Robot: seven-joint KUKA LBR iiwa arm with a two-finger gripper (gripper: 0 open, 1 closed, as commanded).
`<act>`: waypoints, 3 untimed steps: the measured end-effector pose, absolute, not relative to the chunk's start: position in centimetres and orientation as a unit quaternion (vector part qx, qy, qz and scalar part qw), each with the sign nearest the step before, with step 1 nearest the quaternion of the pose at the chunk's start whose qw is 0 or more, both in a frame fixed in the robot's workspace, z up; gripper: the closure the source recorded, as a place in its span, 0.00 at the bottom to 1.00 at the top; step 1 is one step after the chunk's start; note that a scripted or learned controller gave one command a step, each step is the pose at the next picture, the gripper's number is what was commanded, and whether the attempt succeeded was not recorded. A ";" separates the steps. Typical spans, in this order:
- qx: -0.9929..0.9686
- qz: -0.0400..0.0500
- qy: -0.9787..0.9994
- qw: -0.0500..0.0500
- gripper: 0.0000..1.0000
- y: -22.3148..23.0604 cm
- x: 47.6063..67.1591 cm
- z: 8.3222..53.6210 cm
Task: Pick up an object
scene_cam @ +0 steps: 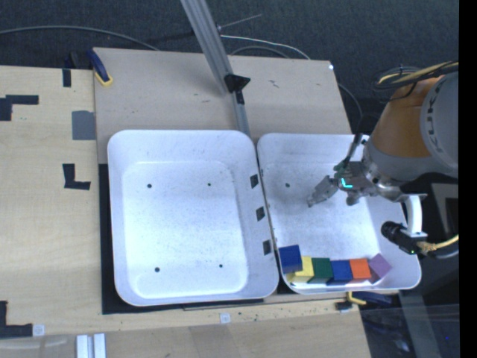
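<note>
The arm is only reaching so far: its gripper (322, 193) hangs over the bare middle of the right bin (298, 155), and I cannot tell how its jaws stand from here. The blocks sit well apart from it, along the bin's lower edge: a blue block (290, 256), yellow block (302, 274), green block (322, 268), orange block (360, 269) and purple block (379, 265). Next it needs to travel toward the lower right and descend. The left bin (119, 200) rests on a pale wooden bench (45, 230) above dark carpet (45, 6).
</note>
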State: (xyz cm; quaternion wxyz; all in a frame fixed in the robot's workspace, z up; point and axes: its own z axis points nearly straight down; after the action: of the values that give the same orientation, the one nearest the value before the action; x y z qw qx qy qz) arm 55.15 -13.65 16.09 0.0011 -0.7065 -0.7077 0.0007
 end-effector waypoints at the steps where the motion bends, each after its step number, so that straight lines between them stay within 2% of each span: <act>1: -0.703 -0.003 -0.711 -0.002 0.00 -3.8 57.9 25.1; 2: -0.706 0.001 -0.708 0.000 0.00 -3.6 59.5 23.3; 3: -0.704 0.002 -0.710 0.003 0.00 3.5 57.2 18.9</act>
State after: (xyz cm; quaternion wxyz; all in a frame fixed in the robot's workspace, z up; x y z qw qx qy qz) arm 57.17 3.46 18.88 0.0031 -0.7044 -0.7098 0.0021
